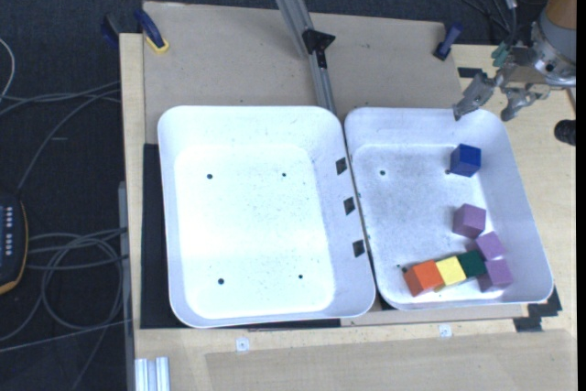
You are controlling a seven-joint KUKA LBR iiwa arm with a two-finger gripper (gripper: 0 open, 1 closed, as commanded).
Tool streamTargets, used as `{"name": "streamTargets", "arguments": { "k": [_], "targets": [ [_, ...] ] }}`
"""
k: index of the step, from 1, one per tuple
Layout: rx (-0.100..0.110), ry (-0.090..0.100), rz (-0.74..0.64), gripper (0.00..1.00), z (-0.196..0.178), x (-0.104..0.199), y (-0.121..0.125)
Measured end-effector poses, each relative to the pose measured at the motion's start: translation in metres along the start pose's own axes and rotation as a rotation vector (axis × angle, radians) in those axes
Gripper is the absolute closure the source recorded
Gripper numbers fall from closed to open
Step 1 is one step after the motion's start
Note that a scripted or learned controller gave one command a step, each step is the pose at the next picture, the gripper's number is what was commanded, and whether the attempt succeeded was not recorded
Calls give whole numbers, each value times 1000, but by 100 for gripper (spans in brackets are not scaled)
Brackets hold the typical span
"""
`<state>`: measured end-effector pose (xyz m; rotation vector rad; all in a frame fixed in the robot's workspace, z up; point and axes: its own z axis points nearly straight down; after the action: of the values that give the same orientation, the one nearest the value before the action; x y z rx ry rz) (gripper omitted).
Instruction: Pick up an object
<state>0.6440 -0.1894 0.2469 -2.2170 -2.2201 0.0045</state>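
My gripper (486, 103) hangs over the far right corner of the right bin (385, 284), its two fingers spread open with nothing between them. A blue cube (465, 159) lies just below and left of it, in the bin's upper right. Further down rest a purple cube (469, 220) and two more purple blocks (494, 257) against the right wall. An orange block (422, 276), a yellow block (450, 270) and a green block (472, 264) sit in a row near the bin's front edge.
The left bin (174, 128) stands beside the right one, separated by a ridge with black clips (348, 204). A grey metal pole (291, 5) slants across the back of the bench. Blue clamps (151, 30) hold the board's far corners.
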Motion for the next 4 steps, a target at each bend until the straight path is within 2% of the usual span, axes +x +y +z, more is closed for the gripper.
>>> {"name": "streamTargets", "arguments": {
  "k": [1,2,3,4],
  "targets": [
    [1,0,1,0,57,-4,-9],
    [1,0,1,0,102,-8,-6],
    [-7,-1,0,100,87,-8,-5],
    [-13,-4,1,100,27,-16,-7]
  ]
}}
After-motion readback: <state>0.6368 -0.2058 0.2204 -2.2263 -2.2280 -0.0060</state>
